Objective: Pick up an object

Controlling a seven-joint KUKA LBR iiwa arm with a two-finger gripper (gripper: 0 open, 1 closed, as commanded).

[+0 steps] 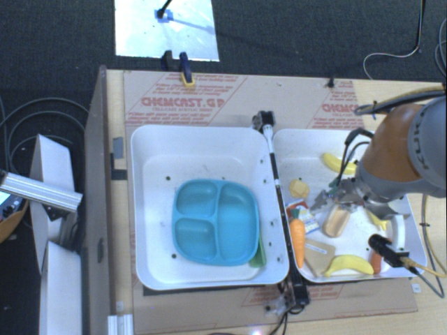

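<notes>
The scene is lit evenly and brightly from above; the white bins are nearly washed out, glare is thrown off a pale sheet on the dark floor, shadows are faint, and fine detail is softened throughout

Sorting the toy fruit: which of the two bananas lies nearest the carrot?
The banana along the right bin's near edge; the other banana lies farther from the carrot.

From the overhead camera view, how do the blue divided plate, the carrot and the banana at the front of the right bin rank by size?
1. Blue divided plate, by far the largest.
2. Carrot and banana: they look alike in length, so I won't rank them.
</notes>
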